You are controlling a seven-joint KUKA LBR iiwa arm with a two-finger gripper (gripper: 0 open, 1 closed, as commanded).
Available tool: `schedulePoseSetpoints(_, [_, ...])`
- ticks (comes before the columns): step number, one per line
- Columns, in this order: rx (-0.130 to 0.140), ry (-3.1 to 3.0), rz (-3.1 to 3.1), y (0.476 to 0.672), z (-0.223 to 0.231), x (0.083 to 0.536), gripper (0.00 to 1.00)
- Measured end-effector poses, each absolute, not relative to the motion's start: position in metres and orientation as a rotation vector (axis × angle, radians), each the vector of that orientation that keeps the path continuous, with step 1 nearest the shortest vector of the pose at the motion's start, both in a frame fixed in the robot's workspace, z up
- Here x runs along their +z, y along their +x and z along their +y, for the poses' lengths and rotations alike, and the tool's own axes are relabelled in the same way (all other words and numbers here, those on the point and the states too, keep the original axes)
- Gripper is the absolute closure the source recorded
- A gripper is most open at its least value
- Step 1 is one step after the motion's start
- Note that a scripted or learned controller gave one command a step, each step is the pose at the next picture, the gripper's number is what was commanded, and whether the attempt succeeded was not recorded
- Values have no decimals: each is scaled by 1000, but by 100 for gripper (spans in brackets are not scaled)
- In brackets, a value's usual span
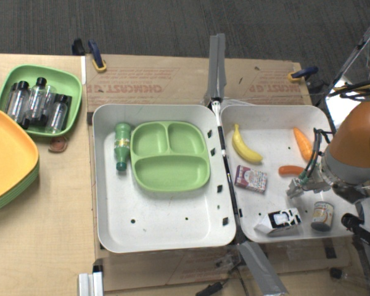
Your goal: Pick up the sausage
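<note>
The sausage (288,170) is a short orange-red link lying flat in the right bin (268,117), right of its middle. My gripper (298,189) hangs low just in front of the sausage's right end, close to the bin floor. The grey wrist and orange band (357,134) rise behind it at the bin's right side. Nothing shows in the gripper's grasp.
The right bin also holds a banana (245,147), a carrot (303,142) behind the sausage, a small purple box (251,179), a black-and-white packet (282,219) and a can (322,215). The left bin (111,221) bears a green divided plate (170,155) and a green bottle (122,145).
</note>
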State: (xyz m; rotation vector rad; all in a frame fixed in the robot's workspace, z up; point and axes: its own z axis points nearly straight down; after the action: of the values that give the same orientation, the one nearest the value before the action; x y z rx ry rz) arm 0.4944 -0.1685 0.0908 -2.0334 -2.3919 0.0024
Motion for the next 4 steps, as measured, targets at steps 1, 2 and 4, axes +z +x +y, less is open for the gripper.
schedulePoseSetpoints(1, [3,-2083,-2351,524,-189,91,100])
schedulePoseSetpoints(2, [3,-2210,-2228,478,-149,91,100])
schedulePoseSetpoints(4, [2,-1935,-2476,531,-148,140,100])
